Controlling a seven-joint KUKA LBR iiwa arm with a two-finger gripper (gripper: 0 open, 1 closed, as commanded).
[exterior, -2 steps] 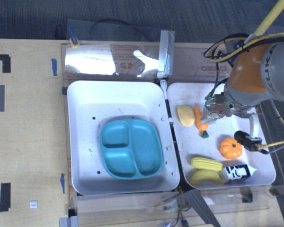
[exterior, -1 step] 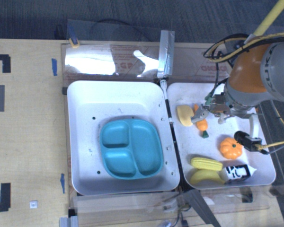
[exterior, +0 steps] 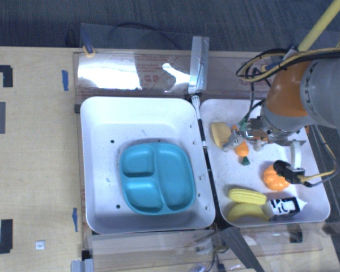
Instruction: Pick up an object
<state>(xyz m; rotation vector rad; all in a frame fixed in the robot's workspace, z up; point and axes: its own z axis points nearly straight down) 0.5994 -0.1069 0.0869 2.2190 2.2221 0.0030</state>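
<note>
The grey arm with its orange band hangs over the far part of the right-hand shallow white bin (exterior: pixel 320 205), and the two-finger gripper (exterior: pixel 242 141) sits low among the toys there. Whether it is spread or pressed together I cannot tell; the wrist body hides that.

Just beside the gripper on the side away from the arm lies a pale yellow wedge-shaped plastic piece (exterior: pixel 219 133), and right beneath it a small orange carrot-like toy with a green tip (exterior: pixel 242 151). Nearer the front edge sit an orange pumpkin-shaped toy (exterior: pixel 275 177), a yellow corn cob (exterior: pixel 247 196) and a yellow banana-like piece (exterior: pixel 246 211). The blue divided plastic plate (exterior: pixel 157 177) rests well off in the other bin.

This looks like the reaching-down step, nothing lifted yet. Next, I'd judge, comes closing squarely on the carrot toy and rising straight.
</note>
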